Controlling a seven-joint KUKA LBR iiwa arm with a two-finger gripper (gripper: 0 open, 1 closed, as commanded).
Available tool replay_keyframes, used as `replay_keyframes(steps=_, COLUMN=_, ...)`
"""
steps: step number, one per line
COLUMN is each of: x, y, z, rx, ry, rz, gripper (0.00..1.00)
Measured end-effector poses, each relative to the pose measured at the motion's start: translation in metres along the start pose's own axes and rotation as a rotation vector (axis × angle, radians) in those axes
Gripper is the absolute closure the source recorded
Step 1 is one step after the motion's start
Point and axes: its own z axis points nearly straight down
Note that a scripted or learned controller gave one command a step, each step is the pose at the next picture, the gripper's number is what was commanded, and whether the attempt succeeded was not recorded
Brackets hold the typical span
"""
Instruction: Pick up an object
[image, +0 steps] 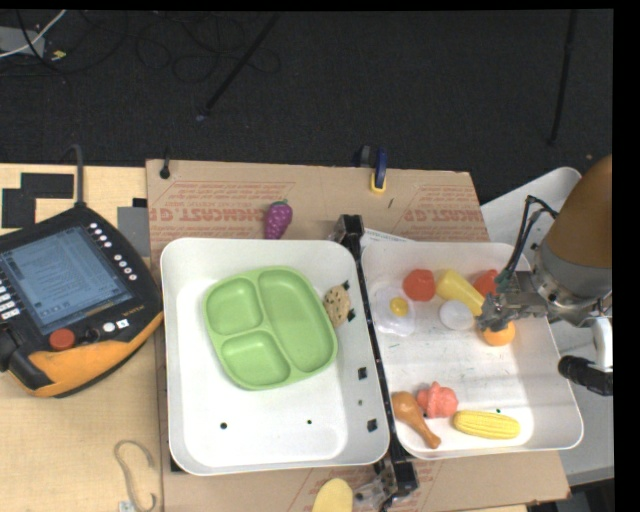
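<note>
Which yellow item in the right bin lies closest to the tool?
The yellow block near the bin's upper middle, just left of the tool. The corn cob lies far off at the bin's near edge, and the small yellow piece sits further left.

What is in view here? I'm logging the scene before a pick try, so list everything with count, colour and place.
Bins: two, white, side by side on the bench.
Divided plate: one, green, in the left bin.
Cookie: one, tan with dark chips, left bin, beside the plate.
Toy corn: one, yellow, right bin, near edge.
Toy drumstick: one, brown, right bin, near edge.
Pink toy: one, beside the drumstick.
Red toy: one, right bin, far side.
Yellow toy: one, beside the red toy.
Orange toy: one, under the gripper.
Toy grapes: one, purple, on cardboard behind the left bin.
Teach pendant: one, black and orange, far left.
Gripper: one, over the right bin.
</note>
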Motion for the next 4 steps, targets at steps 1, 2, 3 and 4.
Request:
replay_keyframes(steps=1, x=-0.01, y=-0.006, z=-0.057, rx=0.0, ry=0.0, rz=0.003, gripper=1.0)
replay_keyframes(steps=2, x=-0.012, y=-0.006, z=-0.069, rx=0.002, ry=0.001, rz=0.002, gripper=1.0)
replay_keyframes(steps=3, x=0.041, y=0.002, z=-0.058, rx=0.005, ry=0.003, rz=-0.006, gripper=1.0)
replay_keyframes(steps=4, x=0.103, y=0.012, z=-0.055, rx=0.005, ry=0.004, rz=-0.008, gripper=1.0)
